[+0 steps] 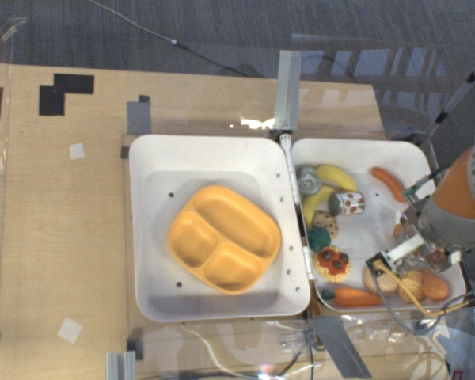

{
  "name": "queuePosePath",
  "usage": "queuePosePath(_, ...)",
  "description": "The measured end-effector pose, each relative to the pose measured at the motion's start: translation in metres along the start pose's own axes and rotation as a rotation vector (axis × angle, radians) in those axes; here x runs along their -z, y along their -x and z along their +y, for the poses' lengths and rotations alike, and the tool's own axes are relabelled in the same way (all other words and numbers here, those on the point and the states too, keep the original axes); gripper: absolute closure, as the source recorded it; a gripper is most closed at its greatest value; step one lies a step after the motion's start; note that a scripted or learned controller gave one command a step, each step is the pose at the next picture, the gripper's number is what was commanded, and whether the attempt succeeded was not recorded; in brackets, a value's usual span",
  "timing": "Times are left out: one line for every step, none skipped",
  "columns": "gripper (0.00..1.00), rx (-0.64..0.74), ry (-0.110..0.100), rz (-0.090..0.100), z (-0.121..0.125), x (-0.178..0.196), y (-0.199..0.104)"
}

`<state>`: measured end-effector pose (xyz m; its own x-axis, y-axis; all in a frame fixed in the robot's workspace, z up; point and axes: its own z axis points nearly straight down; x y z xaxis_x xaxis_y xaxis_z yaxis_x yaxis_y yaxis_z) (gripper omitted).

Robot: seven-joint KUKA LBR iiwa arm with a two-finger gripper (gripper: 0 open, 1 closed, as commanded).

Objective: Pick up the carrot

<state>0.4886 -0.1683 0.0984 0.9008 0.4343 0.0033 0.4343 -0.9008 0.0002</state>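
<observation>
Light wood bench (pixel 55 212) filled most of the view, seen from above. Dark grey carpet floor (pixel 222 14) ran along the top, with a thin cable (pixel 103 10) crossing it. Black L-shaped mark (pixel 63 92) sat at the bench's upper left, small pale squares (pixel 77 150) nearby. Grey metal bracket (pixel 287 89) stood at the bench's far edge. Bright light glare (pixel 257 123) beside it.

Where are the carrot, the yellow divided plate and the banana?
carrot (pixel 356 297), camera view, middle of its body.
yellow divided plate (pixel 224 237), camera view, central ridge.
banana (pixel 336 177), camera view, middle of its curve.
</observation>
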Motion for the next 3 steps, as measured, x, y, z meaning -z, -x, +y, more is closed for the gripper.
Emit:
queuePosePath(1.00, -0.223, 0.012, 0.008, -0.020, -0.008, -0.012)
queuePosePath(0.00, -0.220, 0.007, 0.008, -0.022, -0.010, -0.013)
queuePosePath(0.00, -0.206, 0.006, 0.008, -0.039, -0.010, -0.071)
